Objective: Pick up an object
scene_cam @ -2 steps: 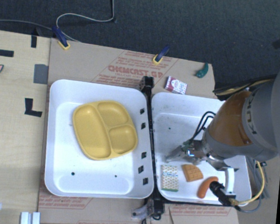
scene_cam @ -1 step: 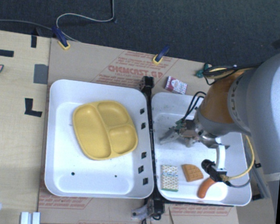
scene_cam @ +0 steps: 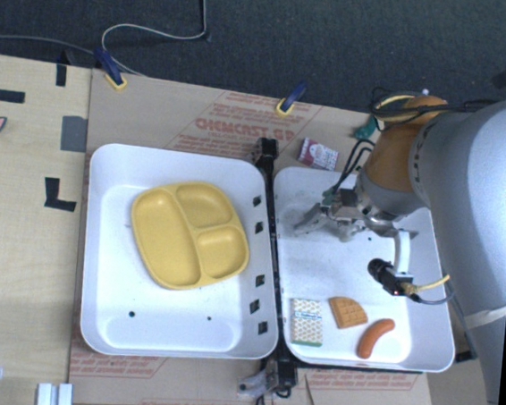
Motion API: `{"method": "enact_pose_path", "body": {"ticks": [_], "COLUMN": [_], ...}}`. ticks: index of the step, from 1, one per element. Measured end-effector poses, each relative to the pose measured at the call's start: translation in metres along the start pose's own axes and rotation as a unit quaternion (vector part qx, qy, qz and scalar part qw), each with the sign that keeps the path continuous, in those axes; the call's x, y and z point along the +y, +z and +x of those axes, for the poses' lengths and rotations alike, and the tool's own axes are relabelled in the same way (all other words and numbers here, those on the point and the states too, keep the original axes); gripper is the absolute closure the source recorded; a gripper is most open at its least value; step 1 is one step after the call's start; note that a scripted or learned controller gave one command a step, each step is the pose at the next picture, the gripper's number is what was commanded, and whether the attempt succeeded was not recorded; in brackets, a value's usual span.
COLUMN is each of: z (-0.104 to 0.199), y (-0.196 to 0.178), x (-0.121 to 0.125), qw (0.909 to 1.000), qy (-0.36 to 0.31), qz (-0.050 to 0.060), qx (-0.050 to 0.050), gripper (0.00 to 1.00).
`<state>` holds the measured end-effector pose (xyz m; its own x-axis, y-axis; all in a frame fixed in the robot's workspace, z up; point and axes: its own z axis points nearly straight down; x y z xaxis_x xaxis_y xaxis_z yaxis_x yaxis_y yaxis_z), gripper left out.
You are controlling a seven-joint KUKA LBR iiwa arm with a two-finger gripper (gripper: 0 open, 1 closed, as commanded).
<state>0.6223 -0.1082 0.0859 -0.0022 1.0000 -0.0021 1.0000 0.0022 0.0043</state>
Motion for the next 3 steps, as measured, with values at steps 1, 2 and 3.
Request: {"method": "enact_pose_path", "body": {"ticks": [1, 2, 3], "z": [0.004, 0.013, 0.008], "y": [-0.001, -0.001, -0.001], "x": [-0.051, -0.073, -0.106], "qw": [1.0000, 1.0000, 1.0000], "qy": [0.001, 0.001, 0.001], "qz": [0.000, -0.001, -0.001], "qx": [0.000, -0.001, 0.000], "gripper": [0.00, 0.00, 0.00]}}
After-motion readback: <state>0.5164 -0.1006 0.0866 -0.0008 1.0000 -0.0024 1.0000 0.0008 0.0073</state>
